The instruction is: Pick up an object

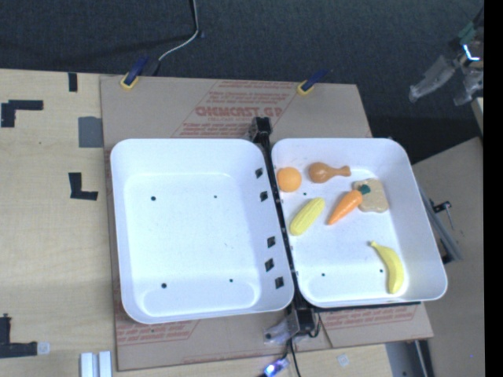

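Observation:
The right bin [420,210] holds several toy foods. An orange ball [289,179] lies near its left wall, with a brown drumstick [326,171] beside it. Below them rest a yellow corn cob [306,215] and an orange carrot [345,206]. The carrot's tip touches a tan piece with a teal spot [372,195]. A yellow banana [390,267] lies near the front right corner. The gripper [462,73] sits at the upper right edge of the view, well away from both bins, over the dark floor. It looks blurred.
The left bin [189,226] stands beside the right one on a cardboard sheet [236,108]. Black clips [271,242] run along the seam between the bins. A black cable [189,22] crosses the dark floor at the back.

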Robot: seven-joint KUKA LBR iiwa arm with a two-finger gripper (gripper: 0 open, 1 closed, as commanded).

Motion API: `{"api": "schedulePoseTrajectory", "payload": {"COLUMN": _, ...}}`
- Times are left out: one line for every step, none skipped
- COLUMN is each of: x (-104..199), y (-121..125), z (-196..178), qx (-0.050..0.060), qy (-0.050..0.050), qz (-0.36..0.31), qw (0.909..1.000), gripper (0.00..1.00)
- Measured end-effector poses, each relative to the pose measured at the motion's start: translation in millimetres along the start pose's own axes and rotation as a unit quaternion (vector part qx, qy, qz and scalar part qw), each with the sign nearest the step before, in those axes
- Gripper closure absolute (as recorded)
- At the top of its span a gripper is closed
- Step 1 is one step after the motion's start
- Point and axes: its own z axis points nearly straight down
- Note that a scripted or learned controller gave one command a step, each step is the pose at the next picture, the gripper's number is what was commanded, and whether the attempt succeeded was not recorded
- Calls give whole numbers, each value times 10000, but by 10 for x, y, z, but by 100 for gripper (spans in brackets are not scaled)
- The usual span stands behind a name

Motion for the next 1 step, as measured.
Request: {"api": "schedulePoseTrajectory", "payload": {"x": 8, "y": 180, "z": -388, "qx": 6, "qy": 0, "qz": -7, "qw": 10000, "gripper": 0}}
